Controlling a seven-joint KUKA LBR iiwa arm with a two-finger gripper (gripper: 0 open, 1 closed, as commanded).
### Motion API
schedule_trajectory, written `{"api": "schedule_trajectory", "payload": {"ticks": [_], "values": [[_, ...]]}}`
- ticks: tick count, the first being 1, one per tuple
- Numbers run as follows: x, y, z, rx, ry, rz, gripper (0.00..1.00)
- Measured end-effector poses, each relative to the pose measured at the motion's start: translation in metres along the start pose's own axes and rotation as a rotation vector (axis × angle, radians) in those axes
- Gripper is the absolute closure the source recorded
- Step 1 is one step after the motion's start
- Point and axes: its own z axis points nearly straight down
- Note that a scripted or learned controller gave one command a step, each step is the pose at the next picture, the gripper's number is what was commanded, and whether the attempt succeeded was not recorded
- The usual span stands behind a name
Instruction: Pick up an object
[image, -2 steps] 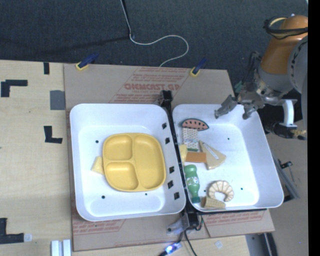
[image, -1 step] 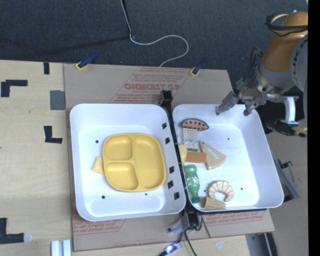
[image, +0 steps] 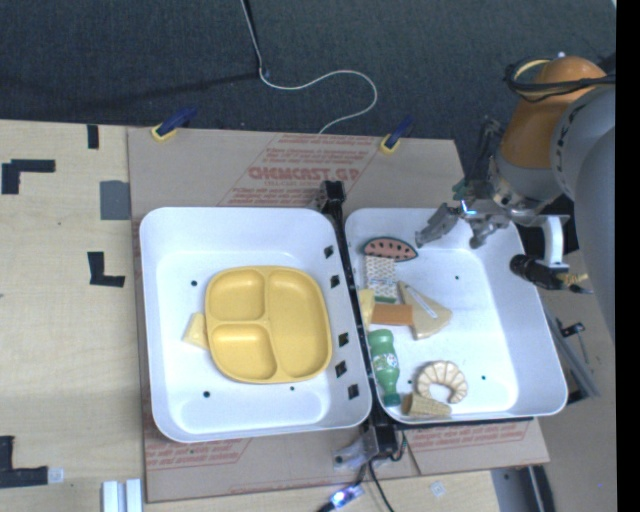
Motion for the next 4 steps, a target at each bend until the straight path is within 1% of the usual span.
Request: {"api": "schedule_trajectory", "payload": {"ticks": [1, 2, 3, 4], "values": [[0.006, -0.008, 0.061, 0.000, 0.000, -0.001, 0.00], [0.007, -0.008, 0.069, -0.005, -0.001, 0.000, 0.00], [0.008, -0.007, 0.058, -0.007, -0.002, -0.002, 1.00], [0.017, -0.003, -0.001, -0.011, 0.000, 0.000, 1.00]]}}
